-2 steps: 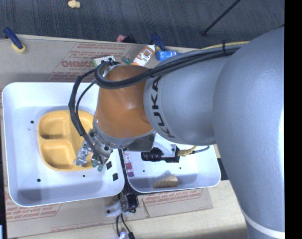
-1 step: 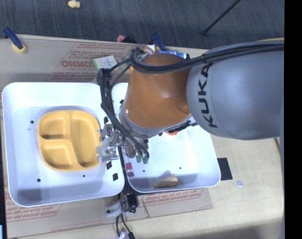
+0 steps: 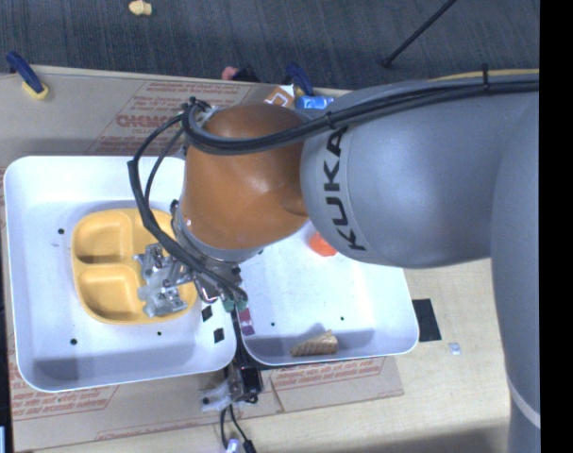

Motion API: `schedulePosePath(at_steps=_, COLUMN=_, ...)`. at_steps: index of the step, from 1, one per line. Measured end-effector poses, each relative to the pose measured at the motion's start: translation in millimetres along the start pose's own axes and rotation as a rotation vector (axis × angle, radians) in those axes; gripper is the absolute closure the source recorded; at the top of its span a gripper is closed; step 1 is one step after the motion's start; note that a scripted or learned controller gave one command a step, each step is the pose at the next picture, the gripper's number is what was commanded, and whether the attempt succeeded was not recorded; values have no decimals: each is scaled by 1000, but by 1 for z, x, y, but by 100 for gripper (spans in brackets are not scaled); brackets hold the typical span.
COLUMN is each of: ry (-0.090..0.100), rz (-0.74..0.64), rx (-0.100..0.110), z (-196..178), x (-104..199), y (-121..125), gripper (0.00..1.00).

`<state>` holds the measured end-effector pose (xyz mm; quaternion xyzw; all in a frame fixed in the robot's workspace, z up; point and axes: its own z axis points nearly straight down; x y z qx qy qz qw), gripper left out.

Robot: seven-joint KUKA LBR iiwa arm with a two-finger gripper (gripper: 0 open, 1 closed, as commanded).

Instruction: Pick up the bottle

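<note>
1. Even, fairly bright light is falling from overhead, and the two white bins [image 3: 41, 253] are reading clean without blowing out.
2. A broad sheen is spreading across the orange band [image 3: 239, 182] and the grey arm [image 3: 428, 168].
3. The arm is throwing a soft shadow onto the right bin's floor beneath it.
4. The dark carpet [image 3: 267, 17] at the top is staying dim and grainy.
5. The gripper [image 3: 163, 286] is looking slightly soft, its metal parts smearing over the yellow tray [image 3: 102, 243].
</note>
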<state>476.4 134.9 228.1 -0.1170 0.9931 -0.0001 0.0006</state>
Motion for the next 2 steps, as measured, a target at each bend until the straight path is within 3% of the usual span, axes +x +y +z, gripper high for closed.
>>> schedulePosePath(at_steps=1, ry=-1, rz=379, rx=1, z=-49, x=2, y=-44, gripper=100)
schedulePosePath(at_steps=2, ry=4, rz=87, rx=1, z=-10, x=1, y=-4, gripper=100)
